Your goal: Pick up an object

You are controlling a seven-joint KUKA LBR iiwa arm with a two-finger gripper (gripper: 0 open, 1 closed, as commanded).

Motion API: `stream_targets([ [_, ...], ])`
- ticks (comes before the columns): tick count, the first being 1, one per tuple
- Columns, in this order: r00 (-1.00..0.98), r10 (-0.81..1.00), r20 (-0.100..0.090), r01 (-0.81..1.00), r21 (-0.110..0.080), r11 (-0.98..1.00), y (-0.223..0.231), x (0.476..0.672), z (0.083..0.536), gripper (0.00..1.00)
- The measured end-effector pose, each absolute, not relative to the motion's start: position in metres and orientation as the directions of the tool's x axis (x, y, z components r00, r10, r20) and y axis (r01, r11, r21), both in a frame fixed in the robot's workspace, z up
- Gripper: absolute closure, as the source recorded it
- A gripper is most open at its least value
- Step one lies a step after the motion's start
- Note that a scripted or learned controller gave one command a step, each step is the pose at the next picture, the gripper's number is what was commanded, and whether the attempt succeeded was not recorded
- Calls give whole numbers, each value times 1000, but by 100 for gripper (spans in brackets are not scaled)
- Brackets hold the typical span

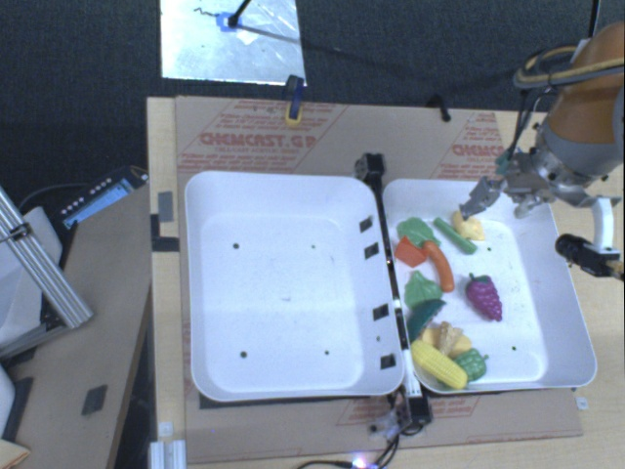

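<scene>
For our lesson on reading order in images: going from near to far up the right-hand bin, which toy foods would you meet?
Yellow plastic corn cob → purple plastic grape bunch → orange plastic carrot → small yellow toy piece at the far end, beside the gripper.

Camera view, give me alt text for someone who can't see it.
The arm's end effector hangs over the right bin, just above a small yellow toy near its far edge. That bin holds toy produce, including purple grapes, an orange carrot and yellow corn.
</scene>
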State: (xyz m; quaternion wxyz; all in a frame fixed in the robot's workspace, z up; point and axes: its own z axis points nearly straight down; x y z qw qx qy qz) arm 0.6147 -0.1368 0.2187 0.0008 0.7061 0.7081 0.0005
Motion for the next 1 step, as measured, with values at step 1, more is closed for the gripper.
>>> stream_targets([
  [1, -7, 1000, 1, 1000, -3, 7, -125, 658, 107, 0],
])
